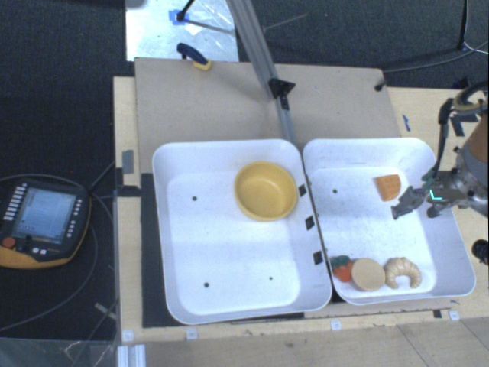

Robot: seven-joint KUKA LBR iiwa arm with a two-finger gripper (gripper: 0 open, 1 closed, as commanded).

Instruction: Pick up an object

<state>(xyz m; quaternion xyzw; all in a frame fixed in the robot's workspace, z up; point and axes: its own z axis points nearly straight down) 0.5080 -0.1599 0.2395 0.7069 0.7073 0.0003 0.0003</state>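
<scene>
The pincer (409, 202) hangs over the right bin (447, 243), just below and to the right of an orange wedge-shaped piece (388, 186) that lies by itself in that bin's upper part. Nothing sits between its dark fingers, but whether they are spread or closed cannot be told from this slanted view.

The orange wedge looks like the natural target: it is the nearest thing to the pincer and has bare floor on all sides. To take it well, the arm would have to shift up and left until it is centred over the wedge, turn the wrist so the fingers straddle its narrower span, then drop straight down before closing. It should keep off the right bin's far wall, which is near the wedge.

The other pieces lie well away from the wedge, along the right bin's lower edge: a croissant (403, 272), a tan round disc (367, 274) touching it, and a small red and green item (341, 266) beside that. Packed so tightly, they would be harder to grip cleanly. A yellow bowl (265, 190) sits in the left bin (183, 274).
</scene>
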